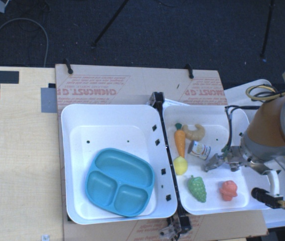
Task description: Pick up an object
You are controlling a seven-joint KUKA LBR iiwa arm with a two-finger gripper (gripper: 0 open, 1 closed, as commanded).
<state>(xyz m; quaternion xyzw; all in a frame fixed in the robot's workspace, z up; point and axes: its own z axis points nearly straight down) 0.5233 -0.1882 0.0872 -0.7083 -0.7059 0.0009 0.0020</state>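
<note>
Several toys crowd the hand (214, 163), which sits just right of the small jar (199, 149); you can't tell its opening. It could nudge the jar against the carrot (180, 142).

Blue tray, cardboard and cables around the two bins

A blue divided tray (120, 181) with three compartments lies flat in the left white bin (77, 122), toward that bin's front edge. Both bins rest on a printed cardboard sheet (132, 87) that shows along the back edge and again at the front. The light wooden bench (17, 154) to the left carries dark rectangular marks (2, 82). Beyond the bench's back edge, cables (19, 31) lie on dark carpet (182, 29).
</note>
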